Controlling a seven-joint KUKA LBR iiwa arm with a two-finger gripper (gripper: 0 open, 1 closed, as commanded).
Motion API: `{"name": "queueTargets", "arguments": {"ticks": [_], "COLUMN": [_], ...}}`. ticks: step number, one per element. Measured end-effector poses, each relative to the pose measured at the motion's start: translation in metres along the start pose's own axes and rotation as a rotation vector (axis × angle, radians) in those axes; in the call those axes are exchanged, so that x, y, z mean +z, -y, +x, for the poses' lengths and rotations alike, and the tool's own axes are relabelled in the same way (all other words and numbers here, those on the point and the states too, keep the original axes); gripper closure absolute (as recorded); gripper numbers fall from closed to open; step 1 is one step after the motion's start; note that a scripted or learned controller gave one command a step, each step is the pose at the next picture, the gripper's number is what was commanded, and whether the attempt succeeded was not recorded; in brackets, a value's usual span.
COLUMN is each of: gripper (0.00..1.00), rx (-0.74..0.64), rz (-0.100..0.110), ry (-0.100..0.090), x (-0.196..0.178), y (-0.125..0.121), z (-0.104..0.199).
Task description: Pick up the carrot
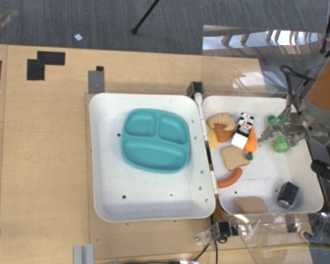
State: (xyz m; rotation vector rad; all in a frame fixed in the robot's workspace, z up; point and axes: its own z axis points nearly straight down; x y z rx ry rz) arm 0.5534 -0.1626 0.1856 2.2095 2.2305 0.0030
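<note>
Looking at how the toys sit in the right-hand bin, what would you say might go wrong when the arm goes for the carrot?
1. The carrot lies tight against a white block and a black-and-white toy, so the fingers may well catch a neighbour instead.
2. A slice of toast lies just below the carrot's leafy end, so a low approach could nudge it.
3. The gripper sits by a green toy, which it might drag on its way over.

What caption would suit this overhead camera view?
Gripper hovers in the right bin beside the carrot; teal tray sits left.
</note>
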Motion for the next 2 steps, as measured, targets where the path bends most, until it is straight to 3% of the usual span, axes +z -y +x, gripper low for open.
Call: {"name": "queueTargets", "arguments": {"ticks": [1,2], "gripper": [0.00,1.00], "rx": [0.058,0.053], "rz": [-0.010,-0.012], "ry": [0.003,0.001], "x": [0.098,0.087], "y": [-0.042,-0.044], "z": [0.016,0.018]}}
